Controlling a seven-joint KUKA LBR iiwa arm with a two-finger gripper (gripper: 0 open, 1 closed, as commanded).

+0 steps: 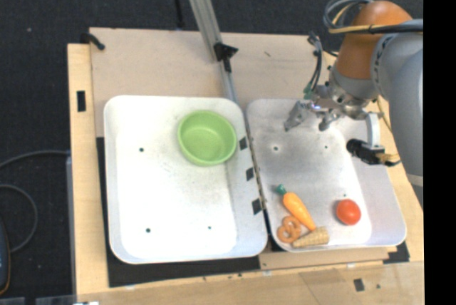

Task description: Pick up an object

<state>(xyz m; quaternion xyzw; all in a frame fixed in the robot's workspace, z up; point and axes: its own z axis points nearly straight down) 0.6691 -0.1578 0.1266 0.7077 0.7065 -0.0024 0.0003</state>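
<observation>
Spread wide with nothing between them, jaws of the two-finger gripper hanging over the far end of the right shallow white bin, well apart from every object. Clustered at the near end of that bin: a small orange toy carrot with a green top, touching a tan pretzel-shaped piece and a pale yellow corn-like piece; a little to the right, standing clear, a round red tomato-like ball. Over in the left white bin, a light green plastic bowl near its far right corner. Probably still the approach stage, with no target yet reached. Best bet: go for the red ball, free on all sides, centre the fingers on either side of it, descend straight, close only once low enough to grip below its widest part. Riskier: the carrot, crowded by neighbours likely to block one finger.
</observation>
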